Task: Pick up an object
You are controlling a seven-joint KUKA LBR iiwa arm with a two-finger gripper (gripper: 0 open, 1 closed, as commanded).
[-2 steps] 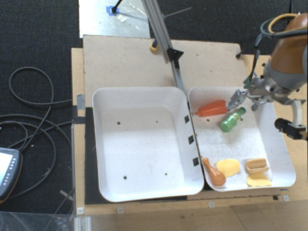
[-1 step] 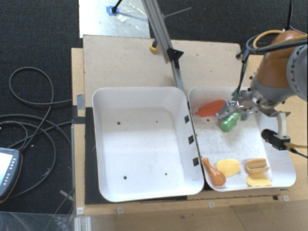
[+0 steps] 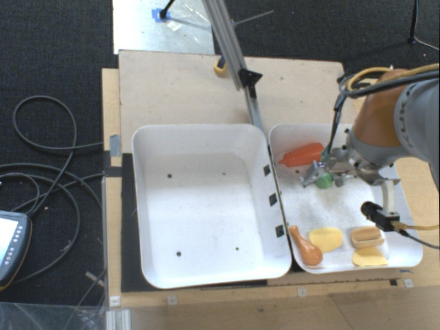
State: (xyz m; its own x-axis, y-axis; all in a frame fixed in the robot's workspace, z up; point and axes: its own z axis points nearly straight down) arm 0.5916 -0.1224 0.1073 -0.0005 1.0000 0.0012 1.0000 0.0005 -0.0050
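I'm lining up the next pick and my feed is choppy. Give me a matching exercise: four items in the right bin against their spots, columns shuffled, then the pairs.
Items
1. orange carrot-like piece
2. small green object
3. drumstick-shaped piece
4. hot dog bun

Spots in the right bin
A. near edge, by the divider between the bins
B. right at the tool
C. near right area, just above a flat yellow piece
D. far left part, up from the tool

Pairs: 1-D, 2-B, 3-A, 4-C
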